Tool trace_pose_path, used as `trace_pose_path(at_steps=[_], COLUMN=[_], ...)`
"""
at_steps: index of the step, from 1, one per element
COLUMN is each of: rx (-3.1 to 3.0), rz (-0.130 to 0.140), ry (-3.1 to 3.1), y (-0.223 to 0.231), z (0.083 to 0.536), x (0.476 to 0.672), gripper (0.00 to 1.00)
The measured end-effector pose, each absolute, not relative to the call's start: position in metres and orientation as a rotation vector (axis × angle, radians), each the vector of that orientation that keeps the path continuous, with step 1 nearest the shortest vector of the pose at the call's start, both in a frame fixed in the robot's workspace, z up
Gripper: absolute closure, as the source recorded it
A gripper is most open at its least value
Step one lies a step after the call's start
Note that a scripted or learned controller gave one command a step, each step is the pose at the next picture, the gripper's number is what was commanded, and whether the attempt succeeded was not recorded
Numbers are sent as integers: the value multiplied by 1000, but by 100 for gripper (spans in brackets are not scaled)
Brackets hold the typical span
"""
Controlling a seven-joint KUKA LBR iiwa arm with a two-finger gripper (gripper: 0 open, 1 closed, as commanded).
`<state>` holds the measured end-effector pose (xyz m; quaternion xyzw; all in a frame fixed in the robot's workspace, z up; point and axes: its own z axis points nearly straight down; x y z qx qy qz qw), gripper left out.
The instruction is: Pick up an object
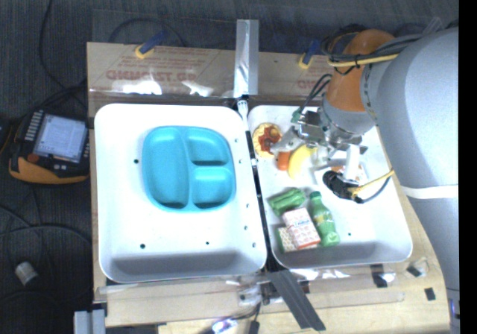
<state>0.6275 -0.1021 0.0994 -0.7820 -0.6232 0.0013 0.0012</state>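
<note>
The right bin (387, 247) holds several small items. A round red-and-yellow toy (266, 136) lies at its far left corner, and an orange and yellow piece (292, 160) sits just below it. A green packet (286, 199), a green bottle (323, 218) and a red-and-white box (297, 229) lie together toward the front. My gripper (323, 146) is low over the back of this bin, right beside the orange and yellow piece. Its own body and black cabling hide how it meets that piece.
A blue divided tray (188, 166) rests in the left bin (119, 235). The grey arm (428, 116) covers the right bin's far right side. A black cable loop (344, 187) hangs under the gripper. A handheld device (52, 146) lies off the bench at left.
</note>
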Motion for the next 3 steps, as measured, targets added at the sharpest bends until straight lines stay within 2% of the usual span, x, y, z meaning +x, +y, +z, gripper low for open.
trace_pose_path(at_steps=[1, 2, 3], rx=[-2583, -2584, -2366], rz=[-39, -41, 7], ry=[-1827, -1827, -2066], y=[-103, -103, -50], z=[101, 112, 257], x=[610, 610, 592], gripper=[0, 100, 100])
